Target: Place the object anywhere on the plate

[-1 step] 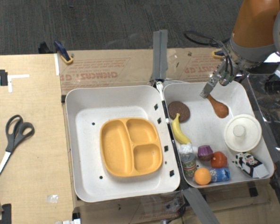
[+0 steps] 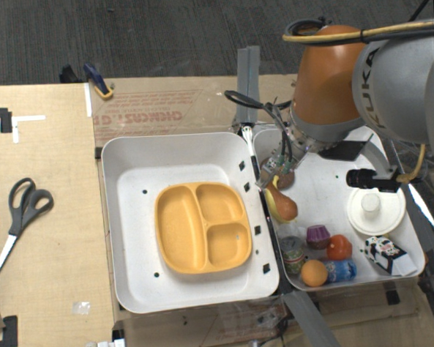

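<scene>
Gripper [image 2: 281, 174], grip state impossible to tell, poised over pear [image 2: 279, 202], long axis slanting away from plate [image 2: 203, 226] leftward.

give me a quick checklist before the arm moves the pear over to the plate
1. Gripper over the pear: ok, it sits at the pear's stem end in the right bin.
2. Pear held between the fingers: cannot tell, the wrist hides the grip.
3. Plate ready: ok, the yellow divided plate lies flat in the left bin, nothing in its compartments.
4. Path across the bin walls: cannot tell, no height cue.
5. Neighbours: ok, purple toy and orange lie apart from the pear.
</scene>
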`<state>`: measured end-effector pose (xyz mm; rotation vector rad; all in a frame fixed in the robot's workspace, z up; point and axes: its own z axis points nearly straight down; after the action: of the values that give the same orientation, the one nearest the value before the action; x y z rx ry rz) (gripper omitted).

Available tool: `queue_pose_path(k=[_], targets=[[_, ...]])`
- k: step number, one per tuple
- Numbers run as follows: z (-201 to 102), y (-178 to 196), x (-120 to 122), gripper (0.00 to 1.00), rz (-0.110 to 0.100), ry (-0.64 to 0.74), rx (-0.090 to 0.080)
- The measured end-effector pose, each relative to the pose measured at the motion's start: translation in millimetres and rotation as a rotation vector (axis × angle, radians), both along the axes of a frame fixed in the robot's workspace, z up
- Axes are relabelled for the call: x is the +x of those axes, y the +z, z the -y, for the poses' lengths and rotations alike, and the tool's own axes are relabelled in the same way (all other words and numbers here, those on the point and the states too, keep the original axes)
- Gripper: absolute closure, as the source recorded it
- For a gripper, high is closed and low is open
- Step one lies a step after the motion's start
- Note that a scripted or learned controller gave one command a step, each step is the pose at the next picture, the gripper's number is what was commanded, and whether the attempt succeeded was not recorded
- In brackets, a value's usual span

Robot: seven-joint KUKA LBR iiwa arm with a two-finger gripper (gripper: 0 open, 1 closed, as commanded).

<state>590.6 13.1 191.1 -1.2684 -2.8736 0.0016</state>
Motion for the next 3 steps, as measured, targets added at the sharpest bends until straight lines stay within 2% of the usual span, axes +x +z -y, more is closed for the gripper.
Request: queue_pose_path(k=[1, 2, 3], targets=[[-35, 0, -68, 1.0, 0.0, 0.077, 0.0], [-93, -36, -51, 1.0, -0.001, 0.089, -0.001], [-128, 45, -96, 1.0, 0.001, -0.118, -0.001]])
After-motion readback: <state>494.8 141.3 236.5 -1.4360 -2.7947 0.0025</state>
